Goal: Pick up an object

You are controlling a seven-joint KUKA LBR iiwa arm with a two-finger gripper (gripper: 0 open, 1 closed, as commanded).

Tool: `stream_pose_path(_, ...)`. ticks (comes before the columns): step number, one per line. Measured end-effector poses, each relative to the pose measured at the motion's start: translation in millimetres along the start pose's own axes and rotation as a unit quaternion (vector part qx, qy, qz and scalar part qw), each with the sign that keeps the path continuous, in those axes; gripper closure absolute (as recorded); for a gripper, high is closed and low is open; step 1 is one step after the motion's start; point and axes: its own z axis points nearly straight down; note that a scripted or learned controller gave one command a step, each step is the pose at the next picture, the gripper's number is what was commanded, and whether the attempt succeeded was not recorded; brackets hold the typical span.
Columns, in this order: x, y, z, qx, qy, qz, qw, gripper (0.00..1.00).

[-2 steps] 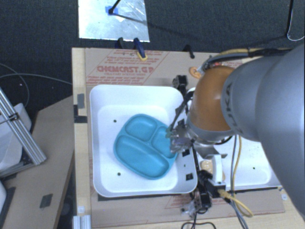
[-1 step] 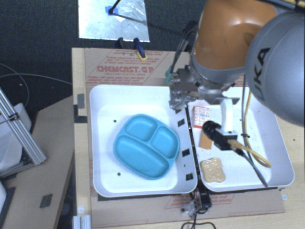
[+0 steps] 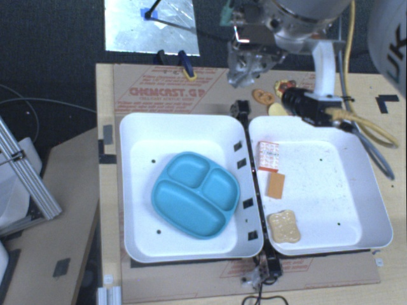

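Observation:
My gripper point(image 3: 245, 70) hangs high over the back of the bench, above the cardboard behind the two bins, and nothing shows in it. A blue divided plate point(image 3: 195, 194) lies in the left bin point(image 3: 136, 170). In the right bin point(image 3: 372, 199), along its left side, lie a red-and-white packet point(image 3: 268, 155), a small orange-brown square point(image 3: 275, 185) and a beige toast-shaped piece point(image 3: 283, 226).
Behind the right bin, small items sit on the cardboard: a brown cookie-like piece point(image 3: 262, 96), a yellow piece point(image 3: 277, 110) and a red bit point(image 3: 286, 84). A black fitting with yellow hoses point(image 3: 318, 110) overhangs the right bin's back edge. A blue clamp point(image 3: 186, 63) stands at the back.

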Motion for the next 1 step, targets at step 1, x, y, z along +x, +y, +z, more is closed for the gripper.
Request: stream_pose_path(1, -47.4, 74.7, 240.4, 0.017, -0.007, 0.006, 0.9998, 1.0)
